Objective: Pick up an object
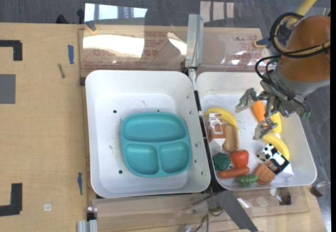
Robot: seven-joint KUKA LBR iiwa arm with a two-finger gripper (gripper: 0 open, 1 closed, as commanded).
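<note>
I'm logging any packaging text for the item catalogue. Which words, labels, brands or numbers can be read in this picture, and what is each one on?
None can be read.
Clear plastic sheet with reddish-brown print behind the bins: lines of print, too blurred to read.
Small brown-and-white packet in the right white bin: markings too small to read.
Black-and-white patterned toy carton: a pattern, no legible text.

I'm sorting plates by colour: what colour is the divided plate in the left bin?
Teal, seen in the camera view: the divided plate in the left bin.
</note>
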